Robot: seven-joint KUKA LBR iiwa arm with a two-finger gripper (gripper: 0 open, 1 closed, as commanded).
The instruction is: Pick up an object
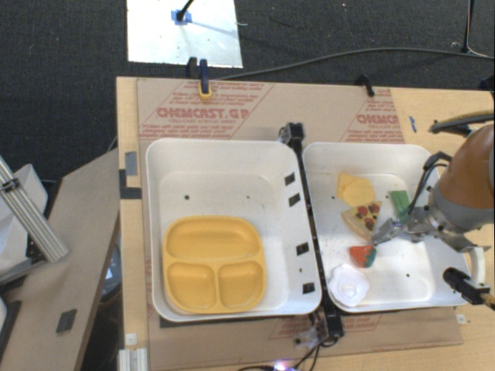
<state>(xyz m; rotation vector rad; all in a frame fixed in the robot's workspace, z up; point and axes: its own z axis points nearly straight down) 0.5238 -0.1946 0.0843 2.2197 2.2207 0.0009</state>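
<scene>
The right bin holds several small objects. A yellow flat piece lies at the back, with a pizza-slice toy just in front of it. A green block rests to the right of them. A red and teal object sits near the bin's middle, and a white round piece lies at the front left corner. My gripper reaches in from the right and hangs low between the pizza slice and the red and teal object, very close to both. Nothing is visibly lifted.
The left bin holds a yellow divided tray at its front. A black divider with clips runs between the bins. The arm's grey wrist and orange band cover the right bin's right side.
</scene>
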